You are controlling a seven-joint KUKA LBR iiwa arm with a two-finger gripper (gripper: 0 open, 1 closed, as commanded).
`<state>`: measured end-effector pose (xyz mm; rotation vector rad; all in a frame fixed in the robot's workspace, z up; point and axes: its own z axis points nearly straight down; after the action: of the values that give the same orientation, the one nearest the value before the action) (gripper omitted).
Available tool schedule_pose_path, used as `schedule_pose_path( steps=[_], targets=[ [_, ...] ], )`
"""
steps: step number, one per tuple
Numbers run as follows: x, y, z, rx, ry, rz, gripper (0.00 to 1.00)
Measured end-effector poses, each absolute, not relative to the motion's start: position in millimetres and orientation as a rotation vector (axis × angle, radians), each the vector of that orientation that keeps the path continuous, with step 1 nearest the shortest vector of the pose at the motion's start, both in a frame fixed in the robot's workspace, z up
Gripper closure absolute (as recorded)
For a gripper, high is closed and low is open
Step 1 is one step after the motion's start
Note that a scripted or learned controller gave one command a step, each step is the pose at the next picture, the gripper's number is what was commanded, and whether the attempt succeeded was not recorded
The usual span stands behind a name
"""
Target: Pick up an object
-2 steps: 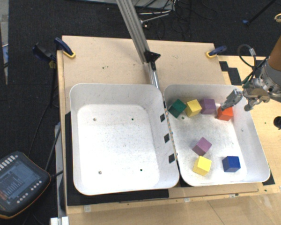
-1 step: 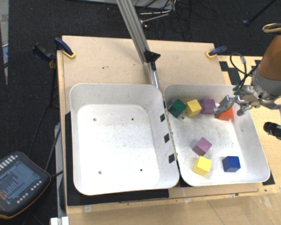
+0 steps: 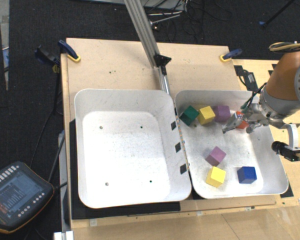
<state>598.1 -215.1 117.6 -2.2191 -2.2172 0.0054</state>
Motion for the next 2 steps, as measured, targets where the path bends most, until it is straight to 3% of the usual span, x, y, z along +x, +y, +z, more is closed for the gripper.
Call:
schedule_pose_path(
  steps=[1,2],
  targets=[
    [600.5,-215,132,-2.223,-2.224,-0.002,1.00],
    [597.7,-212,195,-2.224,-2.229,-0.005,1.00]
  ],
)
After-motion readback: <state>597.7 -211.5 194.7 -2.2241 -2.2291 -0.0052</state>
